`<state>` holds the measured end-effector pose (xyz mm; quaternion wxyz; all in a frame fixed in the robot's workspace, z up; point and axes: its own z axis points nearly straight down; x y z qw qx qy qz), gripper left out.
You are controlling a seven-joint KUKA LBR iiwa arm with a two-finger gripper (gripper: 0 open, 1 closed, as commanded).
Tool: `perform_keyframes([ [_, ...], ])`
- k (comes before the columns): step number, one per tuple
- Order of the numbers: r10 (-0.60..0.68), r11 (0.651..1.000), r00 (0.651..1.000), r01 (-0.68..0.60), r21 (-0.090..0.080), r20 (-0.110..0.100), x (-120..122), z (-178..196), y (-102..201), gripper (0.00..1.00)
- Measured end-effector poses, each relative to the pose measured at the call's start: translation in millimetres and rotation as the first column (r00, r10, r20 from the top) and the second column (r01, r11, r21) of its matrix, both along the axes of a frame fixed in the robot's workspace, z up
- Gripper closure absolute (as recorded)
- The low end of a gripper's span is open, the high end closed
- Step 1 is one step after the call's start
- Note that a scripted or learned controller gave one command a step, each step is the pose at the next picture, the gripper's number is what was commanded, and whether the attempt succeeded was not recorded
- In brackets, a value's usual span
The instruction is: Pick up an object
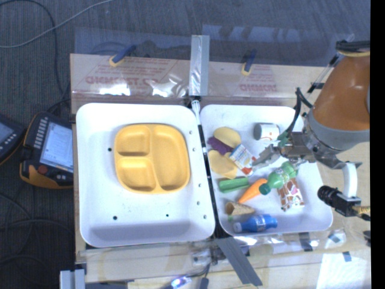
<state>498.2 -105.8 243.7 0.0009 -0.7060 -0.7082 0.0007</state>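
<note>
Even, bright overhead light, glare on the plastic sheet (150, 86) behind the bins, soft shadows, slightly soft focus.

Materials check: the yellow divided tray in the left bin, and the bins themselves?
Yellow tray: looks like moulded plastic, matte; its three compartments have soft rounded edges and one even colour. Left bin and right bin: probably plastic, smooth and slightly glossy, with rounded rims; coated metal can't be ruled out.

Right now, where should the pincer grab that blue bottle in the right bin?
Probably mid-body, from straight above. The blue bottle lies flat near the front wall of the right bin, so close the fingers across its narrow width; its upper side looks open, with a cone-shaped toy nearby.
</note>
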Motion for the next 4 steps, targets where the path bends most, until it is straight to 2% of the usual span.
perform_keyframes([
  [1, -0.075, 0.997, 0.997, 0.075, -0.001, 0.011, 18.1, -125.0, -50.5, 0.00],
  [2, -0.027, 1.000, 0.999, 0.027, -0.008, 0.033, -5.5, -147.8, -0.2, 0.00],
  [3, -0.024, 1.000, 0.999, 0.024, -0.005, 0.028, 58.1, -148.1, 4.8, 0.00],
  [4, 0.129, 0.992, 0.991, -0.129, -0.009, 0.031, 29.1, -147.9, -17.0, 0.00],
])
